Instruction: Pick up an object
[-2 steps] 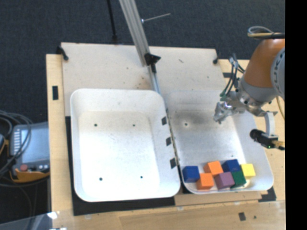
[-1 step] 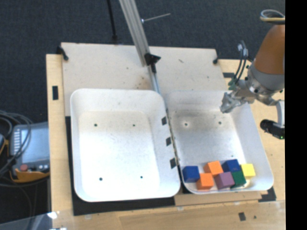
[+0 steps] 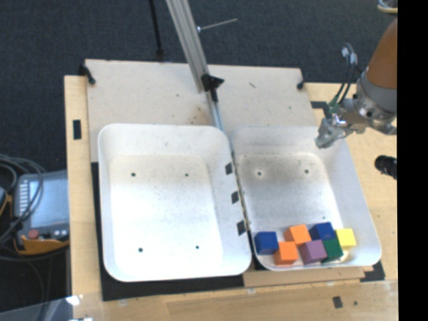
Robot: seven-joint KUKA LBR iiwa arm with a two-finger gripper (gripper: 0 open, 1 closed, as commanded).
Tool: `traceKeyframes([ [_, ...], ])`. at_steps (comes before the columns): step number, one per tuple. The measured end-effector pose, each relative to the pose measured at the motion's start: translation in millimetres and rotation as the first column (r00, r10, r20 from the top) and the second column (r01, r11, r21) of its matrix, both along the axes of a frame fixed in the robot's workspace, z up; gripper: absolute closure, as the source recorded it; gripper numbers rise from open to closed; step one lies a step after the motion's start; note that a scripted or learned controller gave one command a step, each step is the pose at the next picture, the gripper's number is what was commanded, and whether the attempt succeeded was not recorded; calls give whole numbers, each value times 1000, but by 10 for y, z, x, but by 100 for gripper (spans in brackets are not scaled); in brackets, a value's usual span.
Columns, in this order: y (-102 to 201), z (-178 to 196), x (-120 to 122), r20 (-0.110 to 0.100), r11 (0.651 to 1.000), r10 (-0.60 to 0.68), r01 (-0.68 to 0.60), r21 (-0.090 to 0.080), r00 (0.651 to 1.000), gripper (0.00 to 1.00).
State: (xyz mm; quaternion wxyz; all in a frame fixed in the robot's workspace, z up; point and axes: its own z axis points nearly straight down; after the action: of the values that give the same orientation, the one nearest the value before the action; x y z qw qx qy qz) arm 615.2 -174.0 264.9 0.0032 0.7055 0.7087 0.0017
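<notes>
Blocks huddled low in the right bin

Left bin lies bare; coloured blocks crowd the right bin's near edge, likely slid together. Pincer hovers over the far corner, grip state impossible to tell.

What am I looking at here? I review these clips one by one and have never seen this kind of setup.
This is one picture from a fixed camera above a bench, looking down at a slant. The grey and orange shape at the right is a robot arm; its gripper hangs over the far right corner of the right bin, with nothing visibly held. Two shallow white bins sit side by side. The left bin shows bare floor. Small coloured blocks are bunched at the right bin's near edge: blue, orange, purple, green, yellow. A metal pole slants up behind the bins.
</notes>
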Motion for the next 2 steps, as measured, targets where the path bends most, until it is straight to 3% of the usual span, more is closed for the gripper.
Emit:
traceKeyframes([
  [2,1040,-44,-97,-6,1000,3,-3,4,1000,100],
])
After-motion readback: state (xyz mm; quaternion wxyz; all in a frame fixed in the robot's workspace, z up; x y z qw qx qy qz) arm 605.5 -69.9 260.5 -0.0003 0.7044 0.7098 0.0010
